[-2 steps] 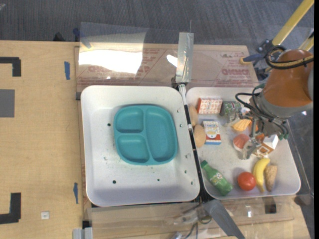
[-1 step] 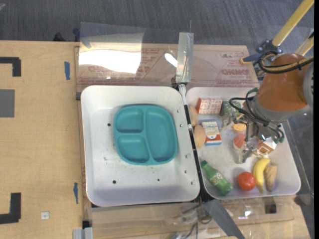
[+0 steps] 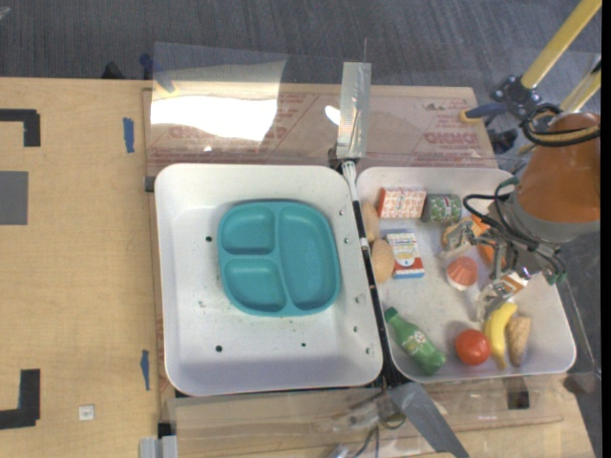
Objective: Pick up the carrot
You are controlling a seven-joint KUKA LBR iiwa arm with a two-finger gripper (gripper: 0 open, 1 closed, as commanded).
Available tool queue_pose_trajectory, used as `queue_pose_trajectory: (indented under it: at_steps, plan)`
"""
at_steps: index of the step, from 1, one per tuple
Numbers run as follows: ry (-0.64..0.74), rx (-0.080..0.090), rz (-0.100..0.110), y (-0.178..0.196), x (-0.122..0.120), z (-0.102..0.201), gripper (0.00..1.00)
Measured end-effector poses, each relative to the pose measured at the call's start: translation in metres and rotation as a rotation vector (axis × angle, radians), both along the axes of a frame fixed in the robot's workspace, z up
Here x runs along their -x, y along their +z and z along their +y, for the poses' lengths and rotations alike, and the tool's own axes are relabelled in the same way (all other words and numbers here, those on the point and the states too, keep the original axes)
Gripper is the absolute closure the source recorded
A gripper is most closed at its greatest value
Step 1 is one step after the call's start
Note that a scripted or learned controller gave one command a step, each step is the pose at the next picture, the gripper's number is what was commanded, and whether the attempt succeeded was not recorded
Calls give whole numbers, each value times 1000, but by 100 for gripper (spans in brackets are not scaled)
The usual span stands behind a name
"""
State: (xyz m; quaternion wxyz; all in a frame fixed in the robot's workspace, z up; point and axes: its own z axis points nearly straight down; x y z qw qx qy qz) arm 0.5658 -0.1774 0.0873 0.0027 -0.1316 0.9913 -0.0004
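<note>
pincer: the pincer [image 3: 511, 273] hangs low in the right bin under the orange-banded wrist; cables and mount blur it, so its state cannot be told.
carrot: an orange sliver [image 3: 487, 250] just left of the pincer, half hidden by the arm, looks like the carrot; i cannot be sure.
handling: likely a light, stiff plastic toy, smooth and tapered, so apt to slip; best gripped across the thicker middle, not the tip.
right bin: the right bin [image 3: 563, 337] is crowded: banana [image 3: 498, 329] beside a brown potato-like piece [image 3: 518, 337], tomato [image 3: 472, 346], green bottle [image 3: 416, 341], reddish round fruit [image 3: 462, 272], small cartons [image 3: 405, 253], red box [image 3: 401, 202], green can [image 3: 443, 208].
left bin: the left bin [image 3: 191, 332] holds a teal divided plate [image 3: 280, 256], nothing on it.
worktop: the worktop [image 3: 76, 256] carries both bins.
</note>
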Motion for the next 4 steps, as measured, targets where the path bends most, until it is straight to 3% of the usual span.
queue_pose_trajectory:
  at_steps: [1, 2, 3, 4]
  plan:
    - [1, 3, -19, 16, -6, 1, 100]
    - [145, 2, -15, 171, -9, 79, 100]
    - [-4, 0, 1, 159, 31, 24, 100]
    - [-1, 0, 1, 159, 30, 26, 0]
